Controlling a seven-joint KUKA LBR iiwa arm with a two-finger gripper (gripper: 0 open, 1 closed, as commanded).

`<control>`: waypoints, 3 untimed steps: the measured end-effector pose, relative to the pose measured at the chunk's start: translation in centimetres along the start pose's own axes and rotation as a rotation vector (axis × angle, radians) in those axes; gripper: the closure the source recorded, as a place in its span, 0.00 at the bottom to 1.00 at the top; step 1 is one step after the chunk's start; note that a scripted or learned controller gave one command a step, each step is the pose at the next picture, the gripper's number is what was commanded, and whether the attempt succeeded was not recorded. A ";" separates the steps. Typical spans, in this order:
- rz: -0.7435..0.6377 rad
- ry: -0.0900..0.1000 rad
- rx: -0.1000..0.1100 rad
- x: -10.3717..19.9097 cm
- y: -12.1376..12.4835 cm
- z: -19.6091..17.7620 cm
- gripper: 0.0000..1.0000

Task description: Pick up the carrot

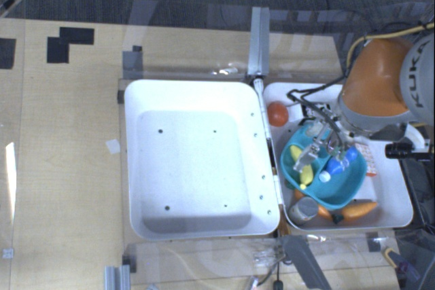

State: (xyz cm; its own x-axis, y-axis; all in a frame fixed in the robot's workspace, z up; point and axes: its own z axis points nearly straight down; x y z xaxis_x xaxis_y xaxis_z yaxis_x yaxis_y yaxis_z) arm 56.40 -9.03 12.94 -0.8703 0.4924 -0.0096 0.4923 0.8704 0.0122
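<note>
We see the carrot (pixel 355 211) lying in the right bin (pixel 401 214), just below the blue bowl (pixel 336 192). The gripper (pixel 325 146) hangs above that bowl, away from the carrot. We cannot tell how it is set. An orange ball (pixel 277 113) sits up-left of the bowl.

Glossy plastic bowl (pixel 331 188) — matt wooden bench (pixel 61 166)

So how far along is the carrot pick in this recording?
Nothing looks done: the carrot lies in the right bin, beside the blue bowl. In hand: the gripper sits over the bowl, away from the carrot. Left: reaching the carrot, grasping it, lifting it.
</note>
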 end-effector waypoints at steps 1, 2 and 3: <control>0.125 -0.009 0.003 0.1 -0.1 1.5 0.00; 0.173 -0.043 -0.013 3.5 -1.3 2.5 0.00; 0.141 -0.043 -0.015 5.0 -3.2 2.5 0.00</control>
